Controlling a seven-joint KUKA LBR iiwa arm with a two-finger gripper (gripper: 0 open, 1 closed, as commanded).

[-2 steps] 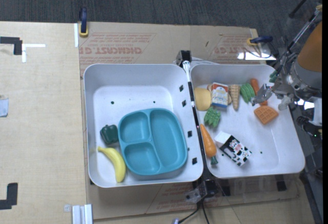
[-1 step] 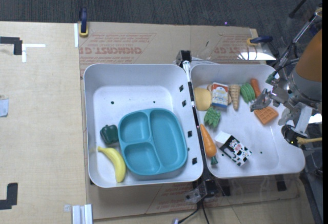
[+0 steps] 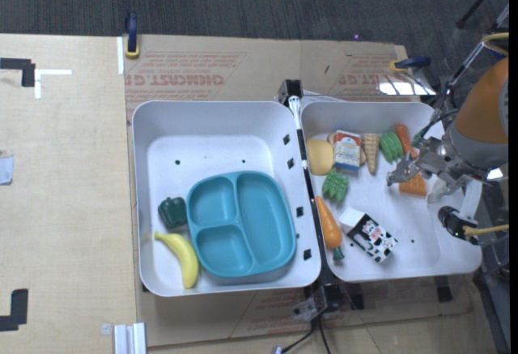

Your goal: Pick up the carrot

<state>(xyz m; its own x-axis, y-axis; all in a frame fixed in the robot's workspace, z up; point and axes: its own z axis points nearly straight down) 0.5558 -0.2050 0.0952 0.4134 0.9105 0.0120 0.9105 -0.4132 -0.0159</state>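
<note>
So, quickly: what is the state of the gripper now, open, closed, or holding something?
Gripper: cannot be told. It is low in the right bin, by an orange piece. The carrot lies apart at that bin's left wall.

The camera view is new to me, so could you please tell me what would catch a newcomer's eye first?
First the teal divided plate filling the left bin, with a banana and a green pepper beside it. Then the right bin, crowded with toy food, where the carrot lies along the left wall. The gripper hangs at that bin's right side, over an orange item.
</note>
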